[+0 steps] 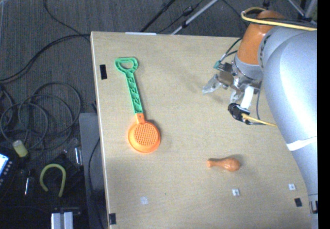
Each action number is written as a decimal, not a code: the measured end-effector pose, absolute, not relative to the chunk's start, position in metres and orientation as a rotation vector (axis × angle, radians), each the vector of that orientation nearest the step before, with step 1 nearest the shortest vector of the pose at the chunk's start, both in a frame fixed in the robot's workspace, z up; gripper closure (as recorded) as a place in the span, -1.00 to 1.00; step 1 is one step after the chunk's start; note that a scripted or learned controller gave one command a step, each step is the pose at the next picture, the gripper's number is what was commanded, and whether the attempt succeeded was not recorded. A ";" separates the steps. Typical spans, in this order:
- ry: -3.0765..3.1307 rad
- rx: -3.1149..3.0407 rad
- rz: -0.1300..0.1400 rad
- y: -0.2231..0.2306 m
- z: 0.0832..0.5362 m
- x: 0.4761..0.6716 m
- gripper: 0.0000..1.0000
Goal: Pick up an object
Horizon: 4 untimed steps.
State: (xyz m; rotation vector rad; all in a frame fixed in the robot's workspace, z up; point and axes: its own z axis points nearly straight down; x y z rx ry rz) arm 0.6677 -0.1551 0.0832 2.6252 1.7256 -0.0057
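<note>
Hidden: the grey arm (291,94) covers the right part of the wooden surface (175,181); its bulk runs off the frame's right edge.
Gripper (216,84): seen near the surface's upper right, metal fingers pointing left; whether they are apart or together, cannot tell. Nothing visible between them.
Sieve (138,107): green handle, orange mesh head, lying flat well left of the gripper, near the surface's left edge.
Orange piece (225,163): small, pear-shaped, lying below the gripper, well apart from it; fine shape hard to make out.
Open room: bare wood between sieve and gripper, and along the bottom edge.
Floor: dark cables (41,109) left of the surface.
</note>
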 end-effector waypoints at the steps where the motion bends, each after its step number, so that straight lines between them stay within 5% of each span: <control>1: 1.790 2.580 -0.004 -0.208 0.172 0.664 -1.00; 2: 2.210 2.233 -0.003 -0.188 0.084 0.668 -1.00; 3: 2.651 1.686 0.002 -0.136 0.084 0.669 -1.00; 4: 2.652 1.686 0.002 -0.136 0.084 0.669 -1.00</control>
